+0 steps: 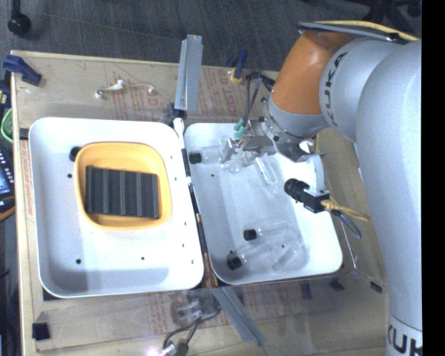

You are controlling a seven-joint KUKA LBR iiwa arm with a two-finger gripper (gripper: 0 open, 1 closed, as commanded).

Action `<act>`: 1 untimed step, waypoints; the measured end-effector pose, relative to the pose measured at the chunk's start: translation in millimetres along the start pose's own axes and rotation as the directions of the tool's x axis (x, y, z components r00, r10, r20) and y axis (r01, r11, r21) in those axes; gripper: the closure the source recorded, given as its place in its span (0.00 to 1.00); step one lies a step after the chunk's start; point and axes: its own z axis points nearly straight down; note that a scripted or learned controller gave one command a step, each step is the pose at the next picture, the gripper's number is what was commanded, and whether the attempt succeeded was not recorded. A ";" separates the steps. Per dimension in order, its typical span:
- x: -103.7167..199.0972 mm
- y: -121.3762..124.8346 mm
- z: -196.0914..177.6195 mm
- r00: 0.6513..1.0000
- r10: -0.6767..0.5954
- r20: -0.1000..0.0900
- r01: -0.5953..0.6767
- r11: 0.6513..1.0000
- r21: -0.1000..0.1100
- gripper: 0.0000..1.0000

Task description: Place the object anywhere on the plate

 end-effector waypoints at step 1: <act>60.5 5.7 2.9 0.988 -0.153 0.000 0.153 0.988 0.000 1.00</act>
